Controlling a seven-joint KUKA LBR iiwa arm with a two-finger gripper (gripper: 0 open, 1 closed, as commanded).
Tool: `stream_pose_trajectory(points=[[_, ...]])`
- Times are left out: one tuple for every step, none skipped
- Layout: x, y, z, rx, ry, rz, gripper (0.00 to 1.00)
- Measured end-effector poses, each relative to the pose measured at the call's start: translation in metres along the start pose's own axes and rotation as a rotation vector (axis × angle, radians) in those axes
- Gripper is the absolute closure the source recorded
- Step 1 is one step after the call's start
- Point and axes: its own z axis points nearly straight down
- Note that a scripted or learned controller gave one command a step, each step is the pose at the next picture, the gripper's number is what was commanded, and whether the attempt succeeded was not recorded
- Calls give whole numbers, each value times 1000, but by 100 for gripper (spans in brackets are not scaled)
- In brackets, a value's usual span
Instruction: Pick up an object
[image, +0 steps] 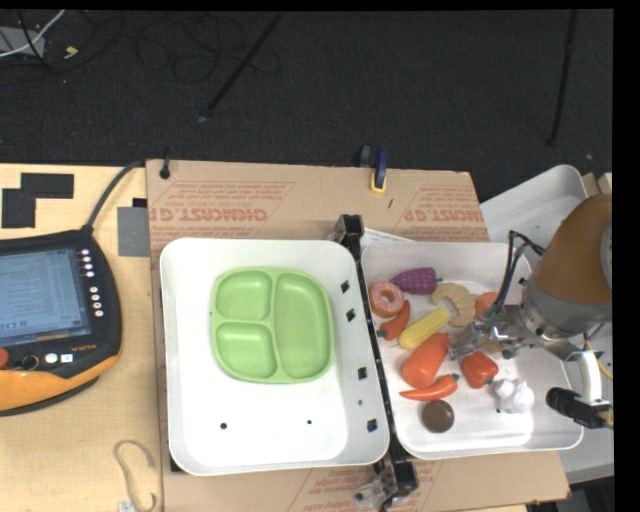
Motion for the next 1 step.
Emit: stream_pose_trajectory(points=[[3,1,22,-1,-1,2,0]])
